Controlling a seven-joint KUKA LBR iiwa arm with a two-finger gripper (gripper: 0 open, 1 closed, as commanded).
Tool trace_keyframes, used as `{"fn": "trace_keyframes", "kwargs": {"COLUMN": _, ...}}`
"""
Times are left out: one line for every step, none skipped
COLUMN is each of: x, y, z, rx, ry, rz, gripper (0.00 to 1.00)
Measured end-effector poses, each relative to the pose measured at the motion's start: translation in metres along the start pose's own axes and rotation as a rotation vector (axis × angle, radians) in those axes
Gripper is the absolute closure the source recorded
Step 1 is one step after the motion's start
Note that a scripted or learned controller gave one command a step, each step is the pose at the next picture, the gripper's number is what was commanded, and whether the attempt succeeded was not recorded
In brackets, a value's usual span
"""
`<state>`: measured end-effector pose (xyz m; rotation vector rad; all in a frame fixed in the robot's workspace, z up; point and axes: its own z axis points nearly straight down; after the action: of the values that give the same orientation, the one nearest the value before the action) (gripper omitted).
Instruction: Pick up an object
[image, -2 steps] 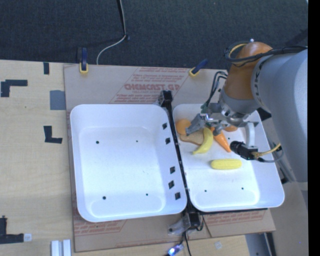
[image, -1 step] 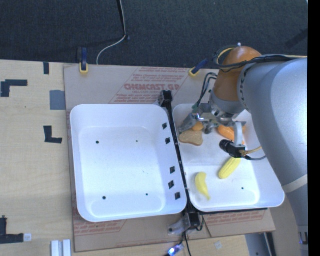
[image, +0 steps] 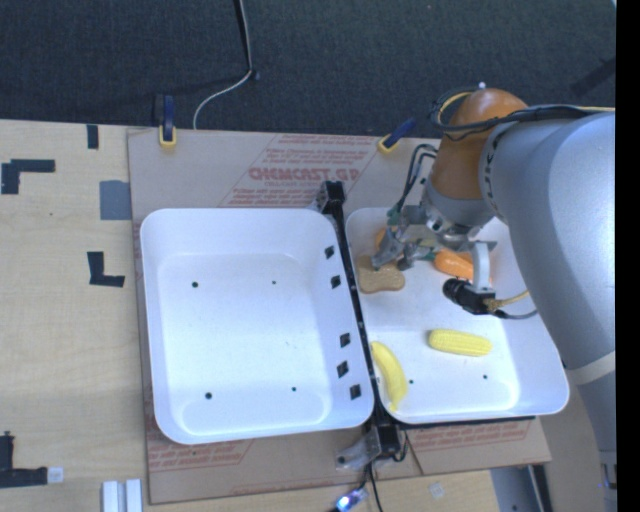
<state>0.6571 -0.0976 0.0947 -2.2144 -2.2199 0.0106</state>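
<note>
The right bin (image: 520, 400) holds several toy foods. A tan bread-like piece (image: 381, 281) lies near its left wall. Behind it is an orange piece (image: 382, 241), and an orange carrot (image: 455, 264) lies to the right. A yellow corn cob (image: 460, 343) rests mid-bin and a yellow banana (image: 389, 372) lies at the front left. My gripper (image: 388, 258) is low over the far left part of this bin, its tip just above the tan piece.
The left bin (image: 160, 300) sits beside the right one, with a black divider strip (image: 345, 300) between them. Both rest on a cardboard sheet (image: 280, 170). The grey arm (image: 560, 220) covers the right bin's far right side.
</note>
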Motion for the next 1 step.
{"fn": "trace_keyframes", "kwargs": {"x": 0.1001, "y": -0.0151, "z": -0.0964, "rx": -0.017, "ry": 0.004, "rz": -0.009, "gripper": 1.00}}
